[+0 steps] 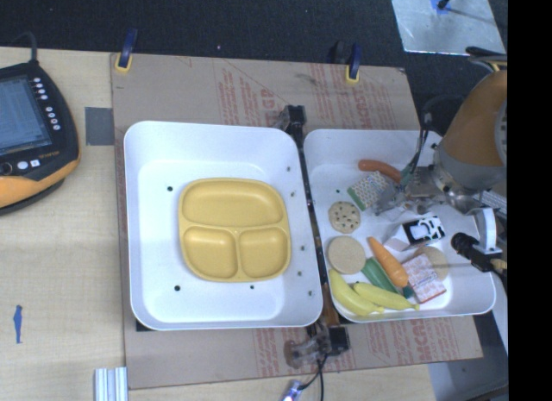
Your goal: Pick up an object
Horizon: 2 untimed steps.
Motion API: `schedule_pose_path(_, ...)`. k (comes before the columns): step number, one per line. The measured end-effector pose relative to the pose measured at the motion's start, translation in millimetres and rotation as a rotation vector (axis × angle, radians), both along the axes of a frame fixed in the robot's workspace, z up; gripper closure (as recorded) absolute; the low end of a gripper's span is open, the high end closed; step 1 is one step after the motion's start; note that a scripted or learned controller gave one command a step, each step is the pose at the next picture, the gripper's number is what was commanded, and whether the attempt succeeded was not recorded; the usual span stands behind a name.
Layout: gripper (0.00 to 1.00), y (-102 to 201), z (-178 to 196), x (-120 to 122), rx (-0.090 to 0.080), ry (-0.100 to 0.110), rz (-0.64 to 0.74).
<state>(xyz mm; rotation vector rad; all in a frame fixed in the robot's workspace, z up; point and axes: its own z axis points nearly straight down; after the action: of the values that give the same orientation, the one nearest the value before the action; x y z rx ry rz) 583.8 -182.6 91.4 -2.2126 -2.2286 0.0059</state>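
Objects crowd the right bin (328,145) at the frame's right: we see a carrot (387,261), bananas (369,297) and a cookie (344,216). Our gripper (398,196) sits low among them; we cannot tell its finger state. The left bin (147,158) holds a yellow tray (235,227).

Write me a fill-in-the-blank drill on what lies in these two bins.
1. The yellow tray lies in the ____ bin.
2. That tray has ____ compartments.
3. The bananas lie by the ____ edge of the right bin.
4. The carrot is ____ in colour.

Missing words: left; three; near; orange
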Motion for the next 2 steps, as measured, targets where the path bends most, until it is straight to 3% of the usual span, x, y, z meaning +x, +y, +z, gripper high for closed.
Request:
schedule_pose_path(1, 0.00, -29.0, -3.8, 65.2, 0.011, 0.036, 0.001)
schedule_pose_path(2, 0.00, -23.5, 0.4, 72.0, 0.003, 0.002, -0.003)
